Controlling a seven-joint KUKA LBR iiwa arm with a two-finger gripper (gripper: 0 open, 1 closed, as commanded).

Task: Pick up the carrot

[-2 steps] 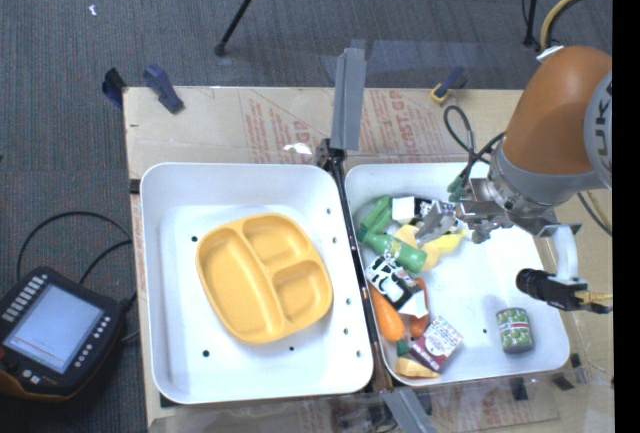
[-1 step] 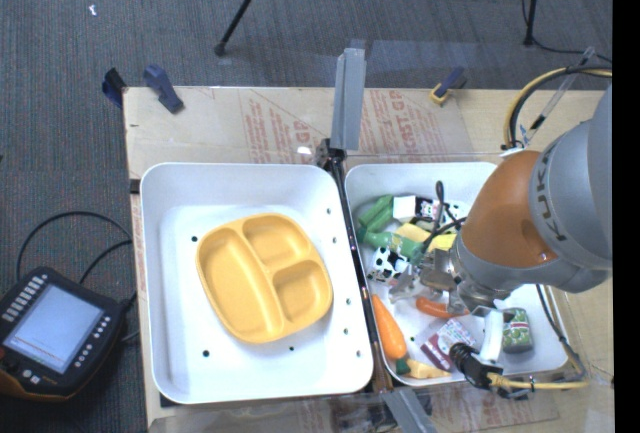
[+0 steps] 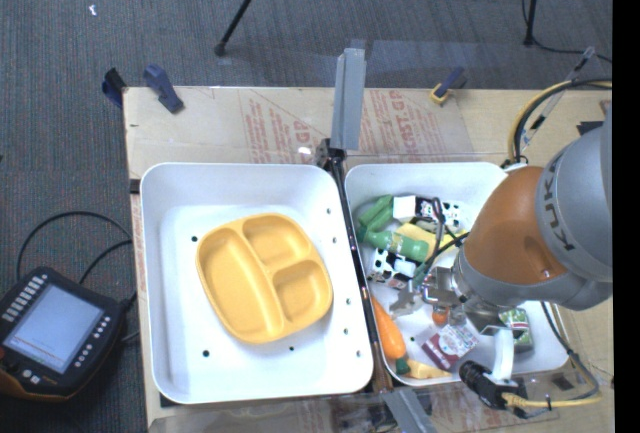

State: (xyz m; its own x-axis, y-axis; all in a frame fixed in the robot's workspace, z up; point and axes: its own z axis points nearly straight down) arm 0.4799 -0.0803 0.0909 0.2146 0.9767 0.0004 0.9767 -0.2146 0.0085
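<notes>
The carrot [image 3: 387, 325] is orange with a green tip and lies along the left wall of the right bin [image 3: 480, 171], near its front. My gripper [image 3: 424, 295] hangs low over the bin's middle, just right of the carrot's upper end and apart from it. The orange-banded wrist [image 3: 510, 241] above covers much of the bin's right half. Nothing of the carrot is lifted; it rests on the bin floor.
The right bin also holds a green vegetable [image 3: 375, 214], a yellow-green bottle [image 3: 412, 241], a black-and-white cow toy [image 3: 395, 266], a red packet [image 3: 445, 346] and a green can [image 3: 516, 321]. The left bin [image 3: 170, 201] holds a yellow divided plate [image 3: 265, 276].
</notes>
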